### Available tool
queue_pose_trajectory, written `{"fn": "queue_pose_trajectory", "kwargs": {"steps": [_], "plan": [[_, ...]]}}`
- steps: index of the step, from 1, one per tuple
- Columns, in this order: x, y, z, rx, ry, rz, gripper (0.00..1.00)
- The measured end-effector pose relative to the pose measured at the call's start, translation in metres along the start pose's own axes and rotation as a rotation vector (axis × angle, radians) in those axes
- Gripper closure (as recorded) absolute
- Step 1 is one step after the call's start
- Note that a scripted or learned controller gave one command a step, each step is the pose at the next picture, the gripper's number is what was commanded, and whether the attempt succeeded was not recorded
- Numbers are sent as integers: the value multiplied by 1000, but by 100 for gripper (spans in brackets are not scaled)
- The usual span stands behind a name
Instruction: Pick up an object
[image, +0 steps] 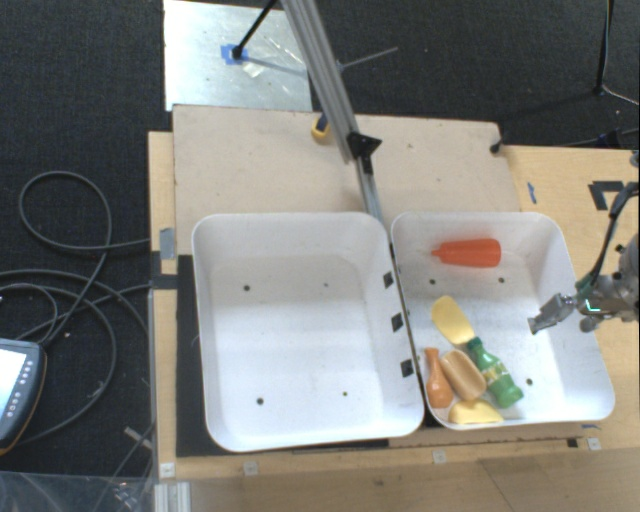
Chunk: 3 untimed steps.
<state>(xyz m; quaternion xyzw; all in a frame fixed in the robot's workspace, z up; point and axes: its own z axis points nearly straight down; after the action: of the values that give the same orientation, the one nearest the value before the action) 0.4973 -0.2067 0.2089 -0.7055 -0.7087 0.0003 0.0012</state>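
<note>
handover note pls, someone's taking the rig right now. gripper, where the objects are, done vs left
Gripper: at the right bin's right side, low over the floor, nothing visible between its fingers. Can't tell if it is open or shut.

Objects: all in the right bin. Orange carrot-like piece lies alone near the far wall. A cluster sits at the near edge: yellow piece, green bottle, tan bun-like piece, small orange piece, another yellow piece.

Done: nothing picked yet.

Left: the whole pick. The green bottle looks closest to the gripper; the lone orange piece is likely the cleanest grasp.
</note>
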Motion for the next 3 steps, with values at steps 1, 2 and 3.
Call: {"fn": "queue_pose_trajectory", "kwargs": {"steps": [1,2,3], "plan": [[0,1,-2,-4,-1,1,0],[5,3,60,2,1,4,0],[6,2,112,1,1,5,0]]}}
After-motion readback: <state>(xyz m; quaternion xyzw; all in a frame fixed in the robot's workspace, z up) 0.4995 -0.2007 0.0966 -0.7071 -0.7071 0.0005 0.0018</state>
